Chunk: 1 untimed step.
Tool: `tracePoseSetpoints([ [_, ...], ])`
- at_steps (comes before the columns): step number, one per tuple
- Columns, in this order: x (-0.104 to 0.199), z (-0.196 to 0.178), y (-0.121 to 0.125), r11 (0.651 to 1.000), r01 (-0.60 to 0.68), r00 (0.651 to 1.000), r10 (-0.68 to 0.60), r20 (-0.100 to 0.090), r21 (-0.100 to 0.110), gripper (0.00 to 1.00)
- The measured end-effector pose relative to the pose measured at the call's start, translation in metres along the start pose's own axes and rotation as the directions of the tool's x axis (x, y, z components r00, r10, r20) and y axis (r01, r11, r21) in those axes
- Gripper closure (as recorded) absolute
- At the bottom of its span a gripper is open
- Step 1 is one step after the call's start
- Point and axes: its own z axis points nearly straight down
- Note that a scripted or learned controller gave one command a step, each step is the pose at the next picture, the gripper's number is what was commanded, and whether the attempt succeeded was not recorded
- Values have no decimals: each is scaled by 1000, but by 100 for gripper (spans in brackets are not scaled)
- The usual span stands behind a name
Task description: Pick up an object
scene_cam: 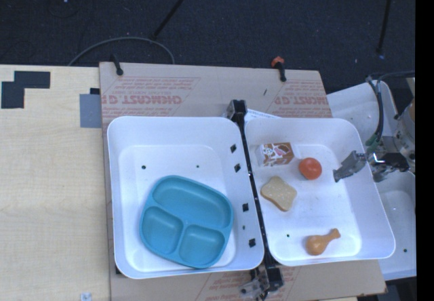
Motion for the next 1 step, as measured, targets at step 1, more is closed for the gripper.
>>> tracePoseSetpoints([
  [1,0,-6,2,1000,3,1000,-3,3,-11,0],
])
